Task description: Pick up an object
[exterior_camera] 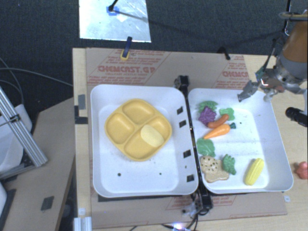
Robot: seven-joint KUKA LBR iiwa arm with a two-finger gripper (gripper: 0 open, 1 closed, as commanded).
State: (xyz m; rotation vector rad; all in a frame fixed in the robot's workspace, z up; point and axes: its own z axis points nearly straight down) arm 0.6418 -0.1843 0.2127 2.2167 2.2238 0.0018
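Brown bench (159, 61), two white bins (144, 93)

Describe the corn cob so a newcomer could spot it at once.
Look in the right bin, the one full of toy food. Along its near edge, at the corner, lies the corn cob, right of the cookie. It is the bin's lone yellow piece.

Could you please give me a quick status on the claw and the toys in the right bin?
Claw open, holding nothing, above right white bin's far edge. Orange plastic carrot lies untouched mid-bin. Nothing between claw and toys.
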